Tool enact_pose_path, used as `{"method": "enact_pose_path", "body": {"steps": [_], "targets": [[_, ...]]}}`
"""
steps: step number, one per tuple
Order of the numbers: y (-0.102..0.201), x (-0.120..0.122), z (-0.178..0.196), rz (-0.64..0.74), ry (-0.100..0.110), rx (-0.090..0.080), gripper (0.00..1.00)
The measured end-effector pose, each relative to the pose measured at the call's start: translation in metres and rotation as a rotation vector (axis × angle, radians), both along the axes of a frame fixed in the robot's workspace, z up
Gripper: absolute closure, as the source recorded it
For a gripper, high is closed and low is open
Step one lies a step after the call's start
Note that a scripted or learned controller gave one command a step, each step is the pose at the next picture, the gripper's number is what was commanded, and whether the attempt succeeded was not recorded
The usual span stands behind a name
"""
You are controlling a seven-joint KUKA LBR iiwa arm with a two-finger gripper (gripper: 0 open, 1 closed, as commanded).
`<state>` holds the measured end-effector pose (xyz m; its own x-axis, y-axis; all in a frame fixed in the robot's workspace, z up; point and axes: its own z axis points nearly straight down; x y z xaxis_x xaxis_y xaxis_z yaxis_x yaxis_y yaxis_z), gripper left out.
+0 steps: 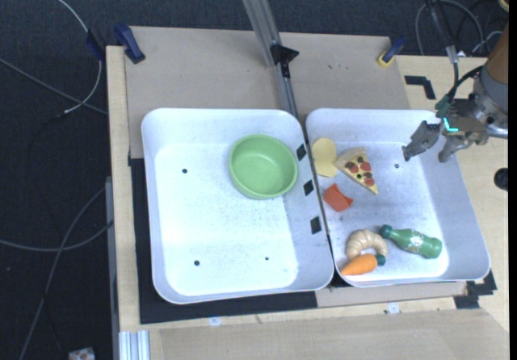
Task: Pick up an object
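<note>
Nearest the camera, along the front edge of the right bin (472,249), three toys are clustered: an orange carrot (359,265), a tan croissant (365,243) touching it from behind, and a green bottle (413,242) lying on its side just beside them. Their closeness to the bin wall and to one another is judged to make a clean approach from above harder, since little room is left for fingers on either side.

Further back, a small red piece (338,198) is seen near the divide between the bins, with a pizza slice (359,170) and a pale yellow piece (324,156) behind it. These lie flat and loosely spread, so they are probably hard to pinch.

In the left bin (218,270) a green bowl (262,165) is set upright, well apart from everything else.

At the far right, the hand (433,144) is held above the back part of the right bin, its two dark fingers spread apart and nothing between them. No object is yet grasped; the hand is judged to be poised over open floor before a descent is chosen.
</note>
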<state>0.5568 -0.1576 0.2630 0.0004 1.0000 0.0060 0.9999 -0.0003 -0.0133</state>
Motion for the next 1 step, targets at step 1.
{"method": "enact_pose_path", "body": {"steps": [1], "targets": [[-0.0001, 0.0012, 0.0034, 0.0, -0.007, -0.001, 0.0]]}}
